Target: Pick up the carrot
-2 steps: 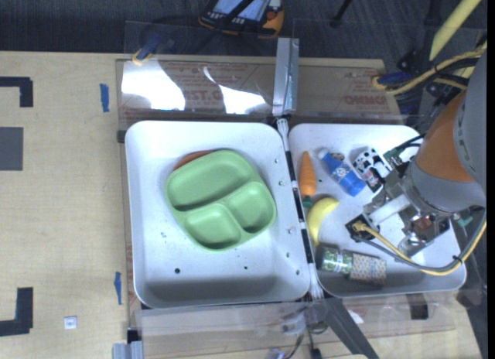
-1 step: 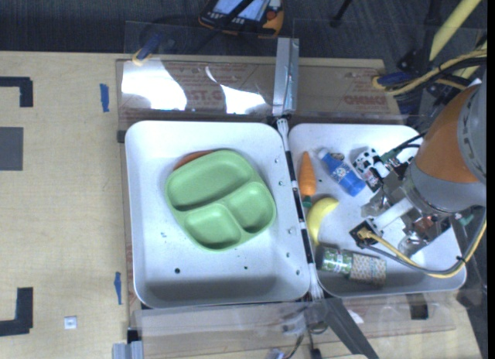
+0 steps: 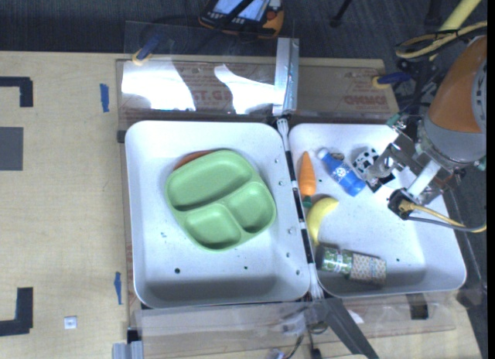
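Nearest the camera, down at the front of the right bin (image 3: 441, 268), a small jar (image 3: 353, 264) with a green lid end lay on its side, pointing roughly left to right. Just behind it and a bit left sat a yellow lemon-looking thing (image 3: 321, 214), right up against the divider between the two bins.

The carrot (image 3: 307, 173) was just behind that yellow piece, touching it or nearly so, lying lengthwise along the right bin's left wall with its narrow end pointing away from the camera. A blue bottle (image 3: 340, 172) lay tilted just to the right of the carrot, near it but not on it.

Over in the left bin (image 3: 155, 264) a green divided plate (image 3: 222, 198) took up the middle, with a sliver of something orange-red peeking out from under its far left edge.

The gripper (image 3: 384, 170) was over the far right part of the right bin, off to the right of the blue bottle and well apart from the carrot. Honestly couldn't tell whether the claw was wide or narrow, it was a jumble of black and white parts from this angle. Nothing visible between its tips. The grey arm (image 3: 456, 129) with the orange band came in from the right edge.
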You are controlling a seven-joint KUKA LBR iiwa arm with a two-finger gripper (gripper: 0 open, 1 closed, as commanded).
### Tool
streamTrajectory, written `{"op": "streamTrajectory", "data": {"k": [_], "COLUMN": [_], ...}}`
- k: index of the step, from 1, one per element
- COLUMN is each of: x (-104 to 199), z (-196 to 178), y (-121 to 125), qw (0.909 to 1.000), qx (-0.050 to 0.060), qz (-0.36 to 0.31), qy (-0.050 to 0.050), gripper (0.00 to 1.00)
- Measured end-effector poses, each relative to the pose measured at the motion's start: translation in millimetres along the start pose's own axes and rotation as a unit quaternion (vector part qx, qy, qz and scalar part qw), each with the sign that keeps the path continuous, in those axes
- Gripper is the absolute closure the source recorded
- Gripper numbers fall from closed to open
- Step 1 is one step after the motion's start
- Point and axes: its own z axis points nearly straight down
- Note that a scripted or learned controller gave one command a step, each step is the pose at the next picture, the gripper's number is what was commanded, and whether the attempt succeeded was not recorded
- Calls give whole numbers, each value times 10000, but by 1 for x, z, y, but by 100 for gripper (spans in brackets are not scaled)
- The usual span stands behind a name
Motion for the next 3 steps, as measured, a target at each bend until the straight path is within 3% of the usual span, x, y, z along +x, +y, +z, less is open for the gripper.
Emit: {"op": "streamTrajectory", "data": {"k": [1,2,3], "x": [-50,-89,-65], "z": [108,44,109], "y": [8,12,51], "qw": [9812,9677,9479], "qx": [10,-7,9], "qz": [-1928,-2520,-3185], "qy": [6,6,57], "gripper": [0,0,0]}}
